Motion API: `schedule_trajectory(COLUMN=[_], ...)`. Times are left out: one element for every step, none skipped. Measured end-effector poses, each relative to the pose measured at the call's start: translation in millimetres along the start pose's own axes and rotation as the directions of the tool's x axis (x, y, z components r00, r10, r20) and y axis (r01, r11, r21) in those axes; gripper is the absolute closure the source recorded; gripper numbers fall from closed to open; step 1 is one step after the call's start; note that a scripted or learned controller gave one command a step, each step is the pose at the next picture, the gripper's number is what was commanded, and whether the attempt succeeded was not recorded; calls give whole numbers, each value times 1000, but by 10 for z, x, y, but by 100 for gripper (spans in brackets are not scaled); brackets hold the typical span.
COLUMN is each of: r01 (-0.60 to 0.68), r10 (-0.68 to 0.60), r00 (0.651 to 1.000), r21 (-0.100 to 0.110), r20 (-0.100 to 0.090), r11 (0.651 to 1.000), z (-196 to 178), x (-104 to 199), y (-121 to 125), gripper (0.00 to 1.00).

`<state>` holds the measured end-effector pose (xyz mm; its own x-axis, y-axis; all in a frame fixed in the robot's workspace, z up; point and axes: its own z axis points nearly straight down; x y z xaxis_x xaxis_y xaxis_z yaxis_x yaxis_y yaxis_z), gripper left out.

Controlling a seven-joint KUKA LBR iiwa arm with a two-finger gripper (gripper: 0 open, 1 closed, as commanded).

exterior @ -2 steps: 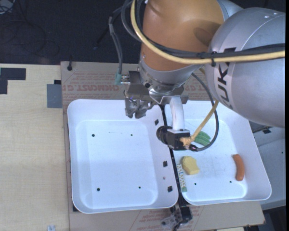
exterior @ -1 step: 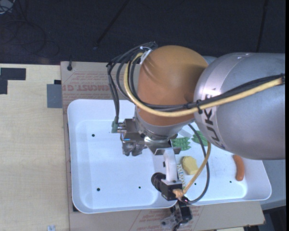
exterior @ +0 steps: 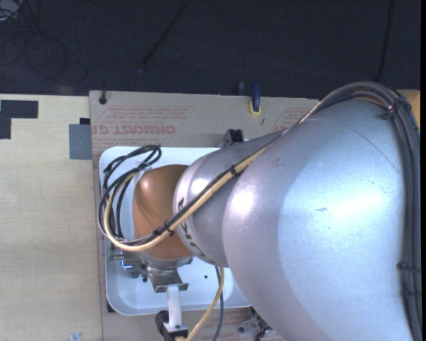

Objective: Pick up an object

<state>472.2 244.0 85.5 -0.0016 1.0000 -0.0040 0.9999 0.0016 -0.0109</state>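
Observation:
My grey arm [exterior: 305, 212] reaches in from the right and covers most of the left white bin [exterior: 115, 293]. The orange band [exterior: 153, 204] above the wrist hangs over the bin's middle. Below it the gripper [exterior: 168, 286] points down at the bin's front part, seen from above, so its state is hidden. A narrow white piece [exterior: 173, 310] sticks out under the gripper toward the bin's front rim; I cannot tell whether it belongs to the gripper or is an object. The arm hides whatever lies in the bin.
Black and cream cables [exterior: 124, 176] loop off the wrist over the bin's left side. The bins rest on a cardboard sheet [exterior: 149, 123] with a blue clip [exterior: 255, 105] at its far edge. Bare wooden bench [exterior: 35, 226] lies to the left.

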Motion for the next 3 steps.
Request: schedule_trajectory(r01=[-1,-7,3], r10=[1,7,-3], r00=[1000,1000,1000], r21=[-22,2,-19], r20=[-11,2,-9], r11=[1000,1000,1000], z=[-1703,-710,-1750], x=[-8,-546,-19], y=[104,9,453], gripper=[100,100,100])
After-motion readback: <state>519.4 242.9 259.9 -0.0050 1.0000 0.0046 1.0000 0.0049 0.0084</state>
